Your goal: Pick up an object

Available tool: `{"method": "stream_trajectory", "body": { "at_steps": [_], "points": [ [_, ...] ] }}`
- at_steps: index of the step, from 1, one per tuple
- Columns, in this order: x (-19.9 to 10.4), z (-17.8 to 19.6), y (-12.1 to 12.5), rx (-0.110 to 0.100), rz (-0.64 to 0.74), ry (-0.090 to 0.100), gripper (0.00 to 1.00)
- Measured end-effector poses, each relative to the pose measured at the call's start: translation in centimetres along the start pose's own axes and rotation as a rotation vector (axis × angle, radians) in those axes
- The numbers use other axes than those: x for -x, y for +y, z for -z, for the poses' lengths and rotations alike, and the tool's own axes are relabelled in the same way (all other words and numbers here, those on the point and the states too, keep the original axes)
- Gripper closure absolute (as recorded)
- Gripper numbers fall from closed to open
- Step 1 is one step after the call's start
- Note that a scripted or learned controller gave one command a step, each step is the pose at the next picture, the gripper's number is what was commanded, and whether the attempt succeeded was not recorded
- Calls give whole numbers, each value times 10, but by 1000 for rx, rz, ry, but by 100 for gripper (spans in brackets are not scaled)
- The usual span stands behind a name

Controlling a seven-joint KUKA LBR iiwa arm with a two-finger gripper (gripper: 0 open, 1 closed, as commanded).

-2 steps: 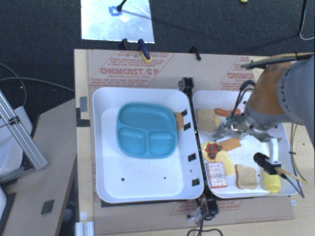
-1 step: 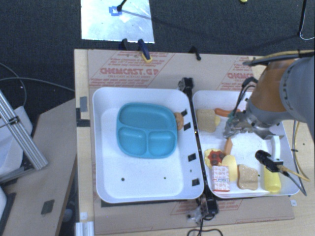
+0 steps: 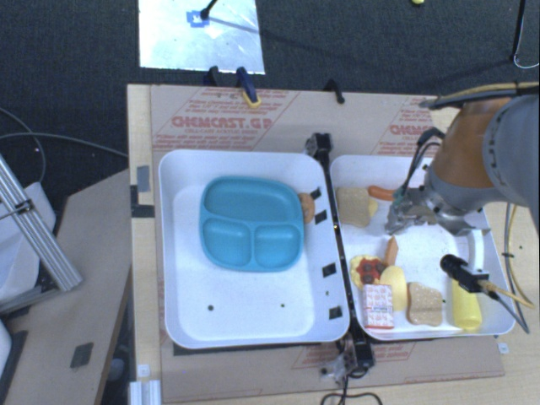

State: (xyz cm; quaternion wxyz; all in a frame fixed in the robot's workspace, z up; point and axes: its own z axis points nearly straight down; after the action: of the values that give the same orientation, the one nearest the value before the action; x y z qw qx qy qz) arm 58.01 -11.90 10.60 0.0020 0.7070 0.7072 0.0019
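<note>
Gripper [image 3: 398,219] low in the right bin [image 3: 498,327], over bare floor; can't tell its state. Nearest target: small sausage [image 3: 391,250] just near-side of it. Probably light, rounded, slippery plastic, so pinch mid-length across the narrow width.

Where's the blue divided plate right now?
The blue divided plate lies in the left bin, toward its upper right, near the divider between bins.
</note>
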Motion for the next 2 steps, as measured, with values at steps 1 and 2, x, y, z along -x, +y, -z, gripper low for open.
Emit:
{"method": "stream_trajectory", "body": {
  "at_steps": [1,2],
  "points": [
    [-29,-20,31,-2,8,1,100],
    [-113,86,72,11,14,4,100]
  ]
}}
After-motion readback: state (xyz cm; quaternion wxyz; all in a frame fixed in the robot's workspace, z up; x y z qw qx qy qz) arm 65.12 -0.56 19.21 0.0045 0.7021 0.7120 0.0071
